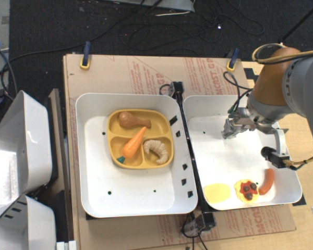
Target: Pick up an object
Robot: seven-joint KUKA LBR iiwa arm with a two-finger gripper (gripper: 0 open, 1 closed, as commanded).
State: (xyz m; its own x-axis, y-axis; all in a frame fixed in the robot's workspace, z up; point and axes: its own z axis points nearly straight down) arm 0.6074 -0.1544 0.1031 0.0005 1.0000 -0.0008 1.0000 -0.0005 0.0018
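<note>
My gripper [230, 130] hangs over the upper middle of the right bin [214, 108], above bare white floor. Near that bin's front edge lie a flat yellow disc [217, 192], a small round piece with red toppings [247, 189] and a reddish sausage [266, 182]. The gripper is well behind these and left of the sausage. In the left bin [94, 155] stands a yellow divided plate [115, 149] that holds a brown drumstick [133, 120], an orange carrot [134, 143] and a pale shrimp [157, 150].
A black ridge [186, 139] separates the two bins. The grey arm with its orange band [274, 82] reaches in from the right over the right bin's far corner. Cables hang by the wrist [279, 158]. Yellow clamps [85, 62] hold the board at the back.
</note>
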